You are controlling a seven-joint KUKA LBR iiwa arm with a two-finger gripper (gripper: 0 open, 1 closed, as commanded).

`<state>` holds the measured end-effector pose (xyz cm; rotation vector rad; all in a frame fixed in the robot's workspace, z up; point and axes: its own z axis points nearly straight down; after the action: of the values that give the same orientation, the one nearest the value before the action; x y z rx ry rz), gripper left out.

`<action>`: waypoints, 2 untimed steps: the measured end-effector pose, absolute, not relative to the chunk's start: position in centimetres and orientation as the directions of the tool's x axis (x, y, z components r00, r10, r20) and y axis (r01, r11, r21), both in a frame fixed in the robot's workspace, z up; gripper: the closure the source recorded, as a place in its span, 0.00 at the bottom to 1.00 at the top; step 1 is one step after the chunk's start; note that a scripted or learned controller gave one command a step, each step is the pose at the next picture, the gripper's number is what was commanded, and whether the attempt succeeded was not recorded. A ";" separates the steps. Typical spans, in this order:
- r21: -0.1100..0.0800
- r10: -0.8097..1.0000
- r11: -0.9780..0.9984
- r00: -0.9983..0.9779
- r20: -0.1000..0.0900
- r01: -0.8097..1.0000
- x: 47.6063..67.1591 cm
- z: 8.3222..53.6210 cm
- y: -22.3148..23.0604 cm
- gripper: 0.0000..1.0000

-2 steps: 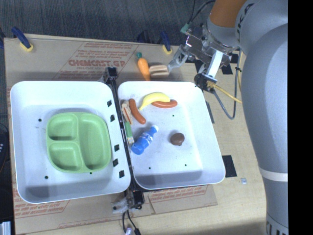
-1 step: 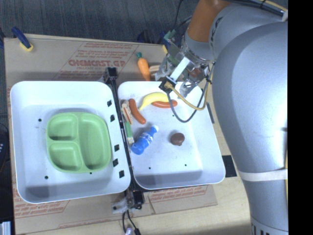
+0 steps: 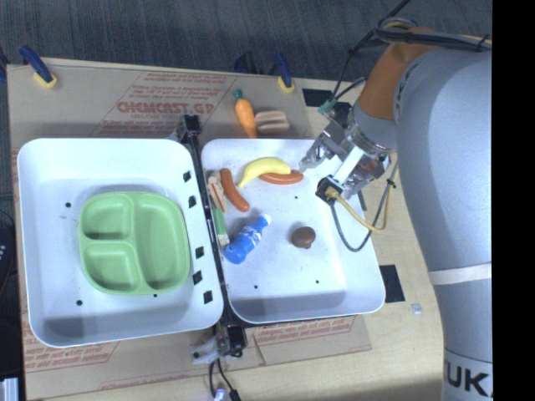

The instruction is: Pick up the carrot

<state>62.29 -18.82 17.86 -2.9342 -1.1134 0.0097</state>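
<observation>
the carrot (image 3: 245, 116) lies outside both bins, on the brown cardboard sheet (image 3: 159, 98) behind the right bin (image 3: 355, 286), just beyond its far rim. its long axis runs nearly front to back in the view, tilted a little: the green leafy end points up toward the far edge and slightly left, the orange tapered end points down toward the bin rim. just beside it on the right sits a small tan and brown sandwich-like toy (image 3: 272, 122). the cardboard carries red print; "chemcast gp" can be read on it, upside-slanted lines around it too small to make out. white letters "uk" show on the arm's base at the lower right. the tool (image 3: 321, 176) hangs over the right edge of the right bin, well apart from the carrot; i cannot tell how far apart its fingers stand, and nothing is seen between them. in the right bin lie a banana (image 3: 262, 169), a red sausage (image 3: 281, 178) touching it, another sausage (image 3: 235, 190), a blue bottle (image 3: 247, 239) and a brown round piece (image 3: 303, 237). the left bin (image 3: 50, 307) holds a green divided plate (image 3: 134, 242). blue clamps (image 3: 38, 66) grip the sheet to the table.
</observation>
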 end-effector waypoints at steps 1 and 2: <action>-0.008 0.583 -0.812 0.812 -0.005 0.583 65.0 9.0 -18.8 0.00; -0.007 0.851 -0.525 0.525 -0.001 0.851 61.5 9.1 -16.4 0.00</action>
<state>61.52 -16.43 9.13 -2.7392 -1.5280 0.0070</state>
